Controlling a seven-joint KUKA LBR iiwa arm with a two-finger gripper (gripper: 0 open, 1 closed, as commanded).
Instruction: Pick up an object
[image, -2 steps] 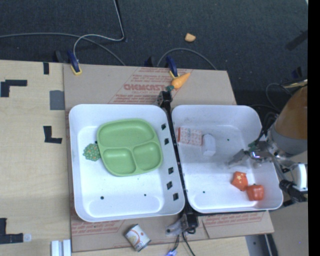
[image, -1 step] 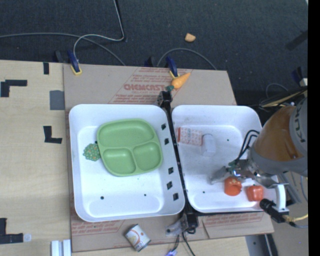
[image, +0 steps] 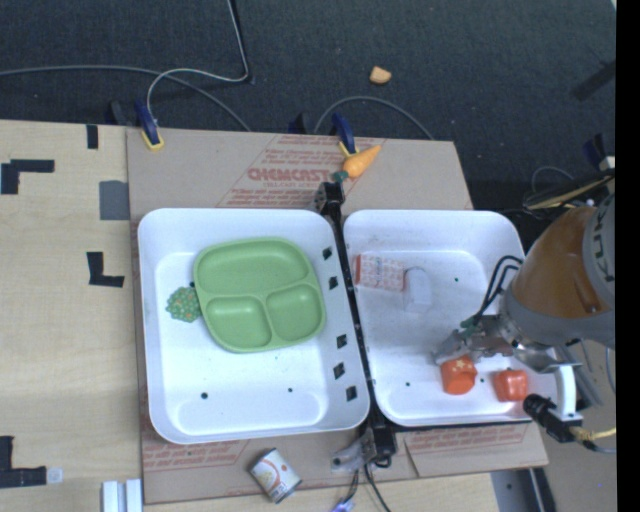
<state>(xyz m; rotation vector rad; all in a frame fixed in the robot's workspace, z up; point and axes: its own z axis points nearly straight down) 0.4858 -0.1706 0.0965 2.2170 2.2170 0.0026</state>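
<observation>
In the right bin (image: 400, 225) lie a clear packet with a red label (image: 385, 272), an orange-red round object (image: 459, 376) and a red-orange block (image: 511, 385) near the front edge. My gripper (image: 466, 346) hangs low over the front right of this bin, just above and touching or nearly touching the round object. The grey arm with its orange band (image: 560, 265) comes in from the right and hides the bin's right wall. Nothing is visibly lifted.
The left bin (image: 160, 400) holds a green divided plate (image: 260, 293) and a small green bumpy item (image: 183, 303) at its left. A toy carrot (image: 360, 160) lies behind the bins, a small can (image: 272, 473) in front, an orange bit (image: 380, 74) on the dark floor.
</observation>
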